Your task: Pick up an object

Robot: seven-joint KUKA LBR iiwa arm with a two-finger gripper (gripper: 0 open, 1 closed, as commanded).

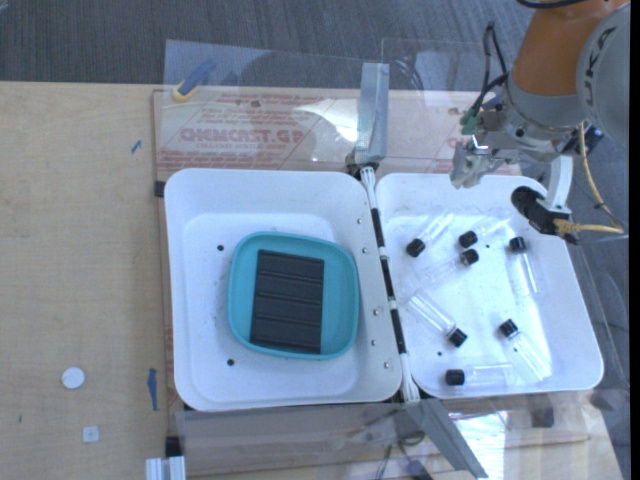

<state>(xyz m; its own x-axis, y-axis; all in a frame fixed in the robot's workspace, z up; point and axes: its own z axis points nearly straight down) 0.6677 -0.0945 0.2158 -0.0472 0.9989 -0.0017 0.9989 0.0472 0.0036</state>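
Gripper (468, 173) hanging over the back edge of the right bin (585, 318), about 12 o'clock on that bin. Arm (565, 38) reaching in from 2 o'clock, orange band above the wrist, cables looping round it. Cannot tell whether the gripper is released or clenched; nothing is showing in its grasp.

Below and toward 6 o'clock from it, clear vials with black caps are lying scattered flat on the bin floor. Nearest is one vial (428, 238) at roughly 7 o'clock from the gripper; two loose-looking caps (467, 239) sitting close together just beside it. Another vial (437, 318) is lying mid-bin, one (520, 268) toward 3 o'clock, one (485, 375) near the front wall at 6 o'clock.

Left bin (190, 268) is carrying a teal tray (240, 298) with a dark ribbed block (288, 300) in it, well apart from the gripper. Desk (80, 218) lying beyond, at 9 o'clock.

Judgement on risks: the vials are round and lying down, likely to roll or squirt out sideways as the gripper is closing. Clear walls are hard to place, so a descent could be landing off-centre. The clustered caps could be making it pinch a cap edge alone. The gripper is sitting close to the back wall; dropping straight down could be clipping the rim.
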